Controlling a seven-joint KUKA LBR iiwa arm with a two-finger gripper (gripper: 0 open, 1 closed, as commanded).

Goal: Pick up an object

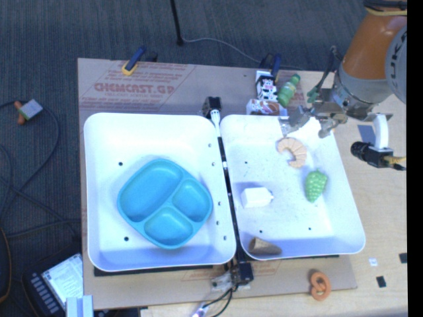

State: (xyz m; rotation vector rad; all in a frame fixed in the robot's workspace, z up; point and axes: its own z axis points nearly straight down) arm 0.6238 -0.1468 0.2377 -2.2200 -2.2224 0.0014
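Note:
The right bin (330, 243) holds a croissant-like orange pastry (293, 149), a green grape bunch (315, 184), a white block (256, 197) and a brown wedge (264, 246) at its front edge. My gripper (309, 121) hangs over the bin's far right part, just above and behind the pastry. Its fingers are spread apart with nothing between them.
The left bin (106, 137) holds a blue divided plate (165, 202). Behind the right bin stand a small printed carton (264, 94) and a green bottle (287, 91). An orange pretzel-shaped toy (320, 284) lies on the board in front. Blue clamps hold the board's far edge.

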